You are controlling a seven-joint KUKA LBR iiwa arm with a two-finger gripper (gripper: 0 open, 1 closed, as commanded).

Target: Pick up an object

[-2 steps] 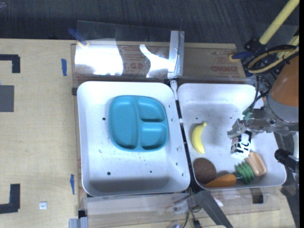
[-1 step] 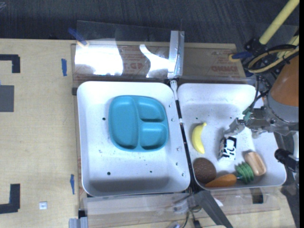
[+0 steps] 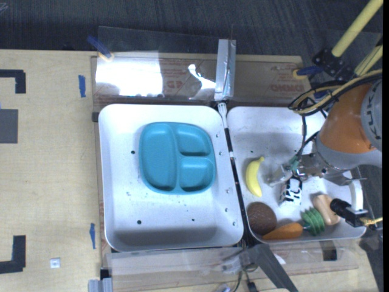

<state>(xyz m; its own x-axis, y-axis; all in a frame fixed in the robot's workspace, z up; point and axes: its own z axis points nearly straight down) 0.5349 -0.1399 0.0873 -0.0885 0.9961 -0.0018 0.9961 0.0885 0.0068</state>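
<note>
The gripper (image 3: 290,176) hangs low in the right bin (image 3: 267,123), just right of the banana (image 3: 254,176); whether its jaws are open or closed cannot be told, as glare blurs them. A black-and-white toy (image 3: 293,190) sits just below it. Nearer lie a brown ball (image 3: 261,216), a carrot (image 3: 292,229) lying left-right with green top to the right, and a tan piece (image 3: 325,208). The banana's long axis runs near-far. The left bin (image 3: 115,181) holds a blue divided plate (image 3: 177,157).
</note>
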